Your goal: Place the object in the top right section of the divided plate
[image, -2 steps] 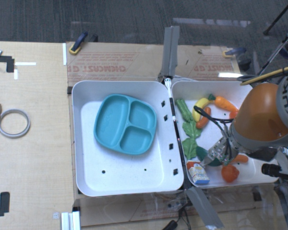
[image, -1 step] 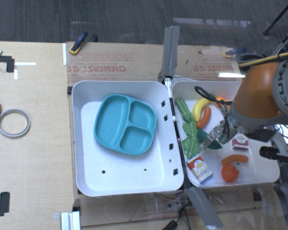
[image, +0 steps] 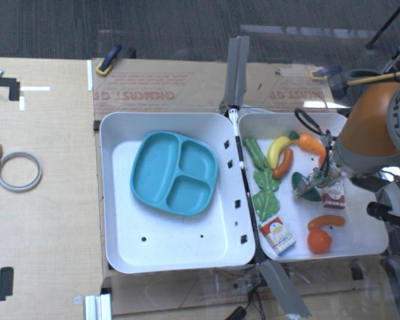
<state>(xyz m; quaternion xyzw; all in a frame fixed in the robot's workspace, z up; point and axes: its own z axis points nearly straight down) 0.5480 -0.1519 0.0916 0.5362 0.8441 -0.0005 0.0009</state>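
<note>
From my station I see a pale wooden bench under brown cardboard, two glossy white plastic bins, the left one holding the smooth teal divided plate, while the metal gripper hangs among toy foods in the right one, its opening unreadable to me.

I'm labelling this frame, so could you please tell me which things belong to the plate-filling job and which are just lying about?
Part of the job:
- blue divided plate in the left bin
- gripper, low over the right bin
- toy food there: banana, sausage, carrot, tomato, small carton; which one gets placed is unclear

Lying about:
- tape roll
- blue-and-yellow clamp
</note>
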